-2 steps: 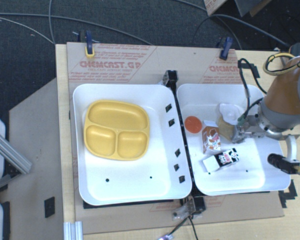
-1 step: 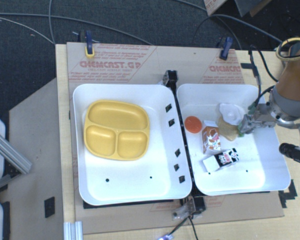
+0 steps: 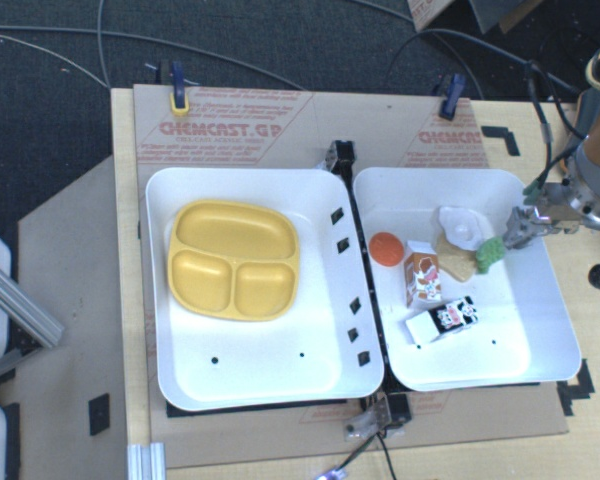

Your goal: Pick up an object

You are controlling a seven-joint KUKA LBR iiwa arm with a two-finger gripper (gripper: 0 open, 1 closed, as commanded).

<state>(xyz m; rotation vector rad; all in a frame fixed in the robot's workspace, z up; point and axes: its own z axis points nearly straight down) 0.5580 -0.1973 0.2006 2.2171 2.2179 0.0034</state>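
The right bin (image 3: 540, 318) holds several small items. An orange ball (image 3: 385, 249) lies at its left, with a brown-and-red carton (image 3: 423, 278) beside it. A black-and-white carton (image 3: 445, 320) lies nearer the front. Toward the back sit a tan bread-like piece (image 3: 457, 261), a pale translucent object (image 3: 462, 226) and a green broccoli-like toy (image 3: 490, 253). My gripper (image 3: 521, 230) hangs over the right bin's back right, just right of and slightly above the green toy. I cannot tell whether it touches the toy.
The left bin (image 3: 280, 368) holds a yellow divided plate (image 3: 235, 260). Black clips line the divider between the bins (image 3: 352, 268). Blue clamps (image 3: 179, 88) pin the board at the back. Cables trail near the arm at the right edge.
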